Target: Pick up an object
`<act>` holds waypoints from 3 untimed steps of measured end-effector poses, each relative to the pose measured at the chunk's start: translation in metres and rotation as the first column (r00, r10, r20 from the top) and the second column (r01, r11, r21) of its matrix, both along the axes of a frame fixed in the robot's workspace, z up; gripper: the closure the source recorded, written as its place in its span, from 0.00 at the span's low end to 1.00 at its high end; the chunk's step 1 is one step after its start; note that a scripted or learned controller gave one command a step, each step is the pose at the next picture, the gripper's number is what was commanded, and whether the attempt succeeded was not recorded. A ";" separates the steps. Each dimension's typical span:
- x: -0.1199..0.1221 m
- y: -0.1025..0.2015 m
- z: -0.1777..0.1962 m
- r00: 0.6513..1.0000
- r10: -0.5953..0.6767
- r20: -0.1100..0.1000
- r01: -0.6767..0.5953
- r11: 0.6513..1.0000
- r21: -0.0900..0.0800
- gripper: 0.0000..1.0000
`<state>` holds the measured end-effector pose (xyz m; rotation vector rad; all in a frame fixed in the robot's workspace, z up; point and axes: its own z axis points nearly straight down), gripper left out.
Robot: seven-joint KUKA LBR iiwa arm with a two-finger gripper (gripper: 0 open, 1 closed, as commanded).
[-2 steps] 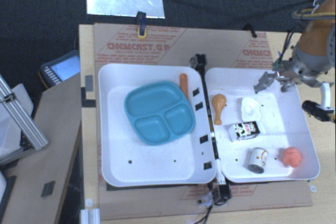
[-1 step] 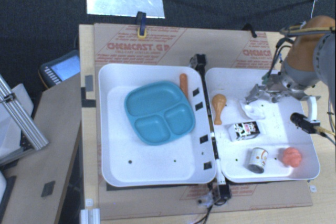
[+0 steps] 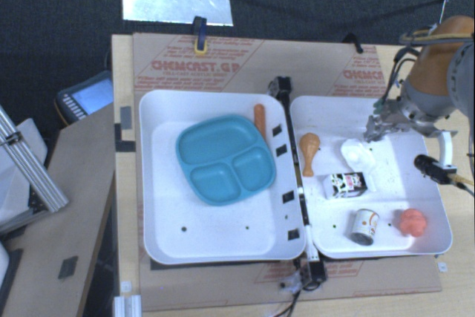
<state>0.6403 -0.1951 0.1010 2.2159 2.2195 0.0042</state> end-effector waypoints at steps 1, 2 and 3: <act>0.012 0.000 0.058 1.000 0.003 0.003 -0.003 1.000 -0.001 1.00; 0.020 0.005 0.107 1.000 0.005 0.002 -0.005 1.000 0.000 1.00; 0.022 0.005 0.149 1.000 0.004 0.002 -0.004 1.000 0.000 1.00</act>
